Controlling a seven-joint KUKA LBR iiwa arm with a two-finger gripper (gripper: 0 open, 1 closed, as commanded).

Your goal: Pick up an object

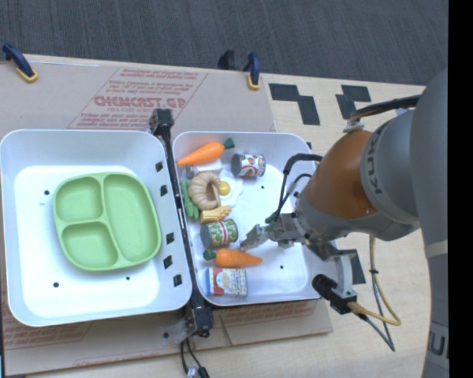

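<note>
Reaching low into the right bin: the gripper (pixel 256 237) hangs over the bin floor, its tip pointing left at the toys.
Gripper state: I cannot tell if it is open or closed, because the tip looks small and dark from up here. Nothing shows inside it.
Closest thing: the lower carrot (pixel 235 257) lies just beside the tip, a bit down and to the left. Its long side runs left to right across the bin, with the thin orange end on the right, closest to the gripper.
Next closest: the small can with the green label (pixel 220 231) lies just left of the tip, right above that carrot.
My guess: the lower carrot looks like the easy one to grab, since the tip only needs to go down and left a little.
Arm: one arm comes in from the right, grey with an orange band (pixel 343 181).
Carrots: two, the lower one and one more at the top of the bin (pixel 200 153).
Cans: two, the green one and a red and white one (pixel 248 165) near the top.
Other toys: a tan bread-like thing (pixel 204 189) and a white carton (pixel 224 282) at the bottom.
Bins: two white bins side by side, the right bin (pixel 293 278) with the toys and the left bin (pixel 24 286) with the plate.
Plates: one green plate (pixel 106 220) with three parts, well apart from the gripper.
</note>
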